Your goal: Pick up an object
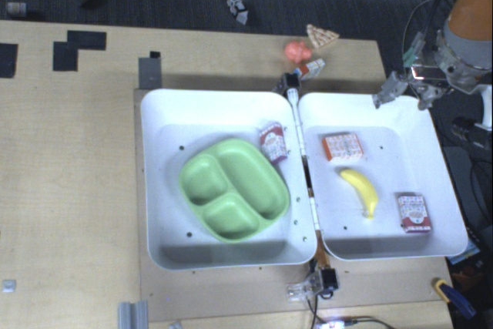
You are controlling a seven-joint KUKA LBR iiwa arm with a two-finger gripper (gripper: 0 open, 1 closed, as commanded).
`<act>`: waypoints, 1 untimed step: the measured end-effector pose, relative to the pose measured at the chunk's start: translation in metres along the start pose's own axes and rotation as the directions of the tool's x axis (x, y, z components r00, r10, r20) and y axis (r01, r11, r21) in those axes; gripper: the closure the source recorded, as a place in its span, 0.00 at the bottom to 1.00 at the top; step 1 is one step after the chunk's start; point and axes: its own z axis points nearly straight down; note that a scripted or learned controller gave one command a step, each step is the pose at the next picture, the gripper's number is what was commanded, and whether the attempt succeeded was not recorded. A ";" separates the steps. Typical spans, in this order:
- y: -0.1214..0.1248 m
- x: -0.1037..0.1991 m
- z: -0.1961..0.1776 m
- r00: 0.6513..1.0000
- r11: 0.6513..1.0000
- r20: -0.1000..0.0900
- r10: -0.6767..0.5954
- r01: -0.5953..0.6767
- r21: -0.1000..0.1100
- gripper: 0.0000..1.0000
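My gripper [405,95] hangs over the far right corner of the right bin [439,166], its two fingers spread open with nothing between them. In that bin lie a yellow banana [362,191], an orange-and-white box [342,146] and a red carton [413,212], all below and left of the gripper. The left bin [158,166] holds a green divided plate [233,187] and a small red-and-white packet [273,142] by its right wall.
Behind the bins on the bench sit a pink lump [298,52], a toy pizza slice [322,35] and a small red-and-white item [311,69]. Cables hang at the right beside the arm. Bare wood stretches left of the bins.
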 end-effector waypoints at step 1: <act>-0.081 0.029 0.148 1.000 1.000 -0.001 0.002 -0.002 0.004 0.00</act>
